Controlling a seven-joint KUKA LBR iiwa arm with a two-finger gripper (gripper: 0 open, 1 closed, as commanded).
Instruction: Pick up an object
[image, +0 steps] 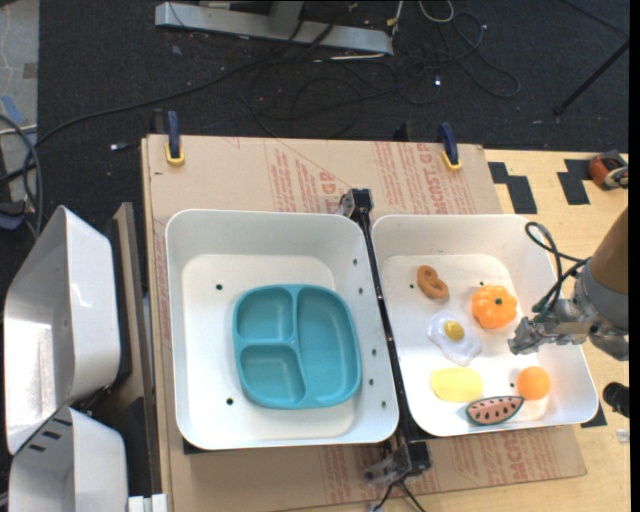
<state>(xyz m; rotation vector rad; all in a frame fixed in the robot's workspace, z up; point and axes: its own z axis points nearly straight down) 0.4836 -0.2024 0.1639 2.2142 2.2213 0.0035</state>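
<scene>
Black flooring strewn with cables is seen behind a brown board (300, 165), on which two shallow white bins are set side by side. No single object is fixed by the task; the candidates are all gathered in the right bin (400, 240). An orange pumpkin-shaped toy (494, 307) is placed near the bin's middle, with a small brown doughnut-like piece (432, 282) up and to its left. A fried egg toy (455, 336) is found just below and left of the pumpkin, and a pale yellow piece (456, 384) is laid below the egg. A small orange ball (534, 383) is seen toward the bin's lower right, and a watermelon slice (495, 409) is rested along the bin's near edge, just below the ball.

The gripper (524, 338) is held above the right bin's right side, just right of the pumpkin and above the ball. Nothing is seen between its fingers, and whether they are spread or pressed together cannot be told.

A teal divided plate (296, 346) is laid in the left bin (190, 250). Two blue and yellow clamps (174, 140) are fixed at the board's far edge.
</scene>
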